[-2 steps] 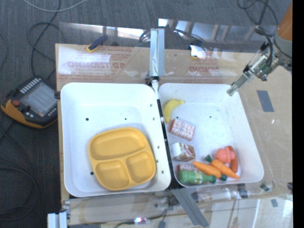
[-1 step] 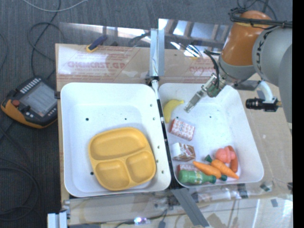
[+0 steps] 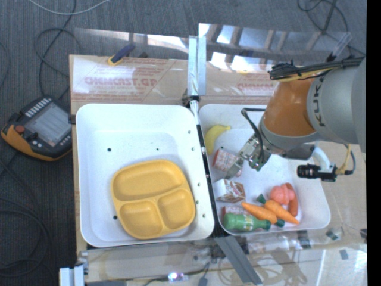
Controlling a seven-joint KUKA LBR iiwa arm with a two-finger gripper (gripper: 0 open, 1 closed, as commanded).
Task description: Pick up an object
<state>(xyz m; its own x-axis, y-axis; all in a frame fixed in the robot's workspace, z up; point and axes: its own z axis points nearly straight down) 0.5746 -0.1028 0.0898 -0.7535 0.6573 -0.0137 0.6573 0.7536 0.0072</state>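
We've got the gripper (image 3: 243,161) low in the right bin (image 3: 315,219), near its left wall, right at a small can (image 3: 224,159). Can lies just left of the tip; jaw state we can't tell.

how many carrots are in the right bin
2. One carrot lies above the green bottle; the other carrot lies just right of it. More could be hidden under the arm.

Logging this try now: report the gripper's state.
Gripper: low in the right bin, at a small red-and-white can; open or shut cannot be told.
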